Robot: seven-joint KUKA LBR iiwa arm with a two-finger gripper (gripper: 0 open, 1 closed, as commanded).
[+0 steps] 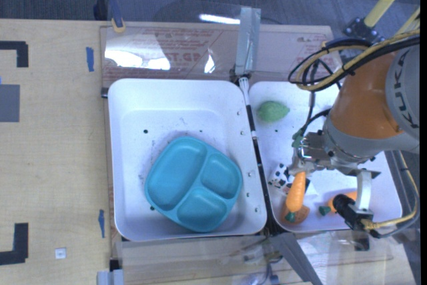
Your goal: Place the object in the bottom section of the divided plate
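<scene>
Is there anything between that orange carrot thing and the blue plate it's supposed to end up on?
Yes. The carrot lies in the right bin, the blue divided plate in the left bin. The bins' adjoining walls stand between them, so the carrot must be lifted over. A black-and-white toy lies beside it.

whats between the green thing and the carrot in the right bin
Bare white bin floor between green object and carrot, seen in the camera view.

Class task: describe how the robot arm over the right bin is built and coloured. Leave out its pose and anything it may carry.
The arm has a grey casing with a broad orange band above the wrist, and dark lettering on the grey shell at the right edge. Black cables, one yellow among them, loop over its upper side. Below the band sits a metallic grey wrist block, and the end effector beneath it is silver metal with small fittings.
</scene>
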